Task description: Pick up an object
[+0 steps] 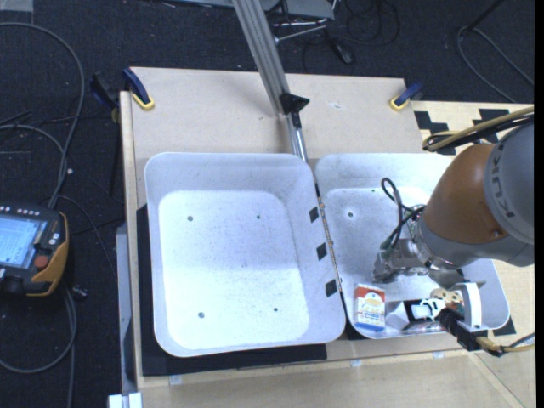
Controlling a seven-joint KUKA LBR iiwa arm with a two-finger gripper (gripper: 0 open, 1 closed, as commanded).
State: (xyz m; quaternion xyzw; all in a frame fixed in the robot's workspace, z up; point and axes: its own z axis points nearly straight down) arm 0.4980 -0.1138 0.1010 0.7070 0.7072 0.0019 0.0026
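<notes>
A small flat packet (370, 306), white with a red top and a blue patch, lies at the front edge of the right bin (357, 185). My gripper (387, 268) hangs low over that bin, just behind and to the right of the packet, under the orange-banded wrist. The wrist body covers the fingertips. Nothing shows held between them.
The left bin (229, 253) sits beside the right one, their rims meeting in the middle. A slanted metal pole (265, 49) rises behind the bins. Blue and yellow clamps (136, 90) grip the bench's back corners. A handheld pendant (25, 246) lies on the floor at left.
</notes>
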